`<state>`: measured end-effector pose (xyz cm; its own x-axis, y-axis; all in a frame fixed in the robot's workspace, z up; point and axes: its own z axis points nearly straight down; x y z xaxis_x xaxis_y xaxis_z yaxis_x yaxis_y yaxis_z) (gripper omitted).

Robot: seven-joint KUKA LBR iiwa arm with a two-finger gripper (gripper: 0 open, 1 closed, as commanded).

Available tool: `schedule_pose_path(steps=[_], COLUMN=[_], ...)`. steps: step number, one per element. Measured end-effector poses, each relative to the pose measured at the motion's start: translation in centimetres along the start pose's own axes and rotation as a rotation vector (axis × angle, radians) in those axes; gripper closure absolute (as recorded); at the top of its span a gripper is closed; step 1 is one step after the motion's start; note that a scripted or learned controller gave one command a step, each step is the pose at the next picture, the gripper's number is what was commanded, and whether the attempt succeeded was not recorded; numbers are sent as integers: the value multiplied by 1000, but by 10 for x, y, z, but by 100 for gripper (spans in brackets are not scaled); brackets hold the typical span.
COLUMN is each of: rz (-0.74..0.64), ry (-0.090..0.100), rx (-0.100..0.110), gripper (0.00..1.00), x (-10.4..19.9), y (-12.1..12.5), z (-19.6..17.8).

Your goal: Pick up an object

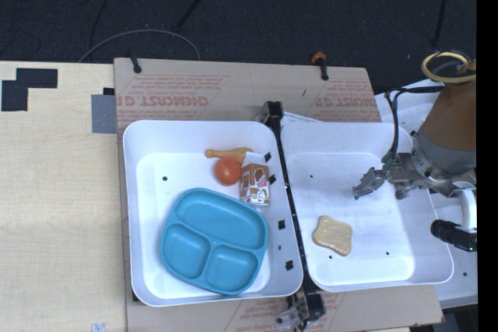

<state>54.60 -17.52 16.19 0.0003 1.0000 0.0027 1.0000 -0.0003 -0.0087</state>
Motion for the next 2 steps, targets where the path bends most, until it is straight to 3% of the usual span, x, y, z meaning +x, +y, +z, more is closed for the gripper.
schedule_pose_path(steps=[1,2], rz=[0,3], ry=[0,-1], rx=[-3,-3], gripper=[0,100], x=[1,0], y=[2,2], z=[43,31])
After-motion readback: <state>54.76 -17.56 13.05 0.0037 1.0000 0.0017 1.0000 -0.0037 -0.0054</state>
